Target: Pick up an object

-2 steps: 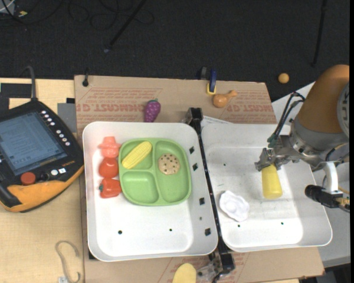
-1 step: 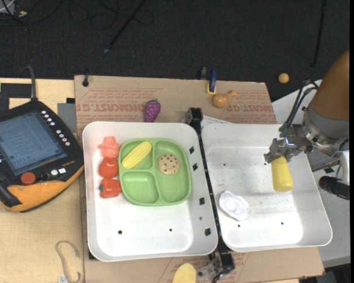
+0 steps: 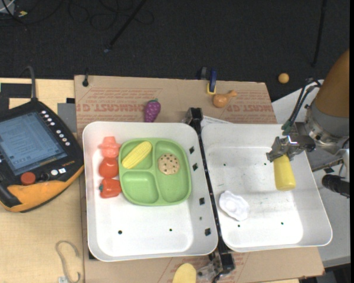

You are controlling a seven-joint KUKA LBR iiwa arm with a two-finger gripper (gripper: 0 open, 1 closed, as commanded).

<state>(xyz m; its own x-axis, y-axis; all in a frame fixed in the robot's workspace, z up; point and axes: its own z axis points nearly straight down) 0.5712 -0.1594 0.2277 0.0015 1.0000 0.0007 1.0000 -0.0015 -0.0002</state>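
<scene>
Where the right bin (image 3: pixel 318 229) nears its 3 o'clock wall, a yellow cylinder (image 3: pixel 284 173) hangs from the gripper (image 3: pixel 281 152), whose fingers are closed on its top end. A crumpled white cloth (image 3: pixel 233 205) lies at the bin's 7 o'clock. At 9 o'clock, the left bin (image 3: pixel 141 240) holds a green divided plate (image 3: pixel 155 173) carrying toy corn (image 3: pixel 135 154) and a cookie (image 3: pixel 169 164). Cardboard (image 3: pixel 118 99) at 12 o'clock bears upside-down red lettering that cannot be read.

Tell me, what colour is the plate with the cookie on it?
Green, seen in the camera view.
</scene>
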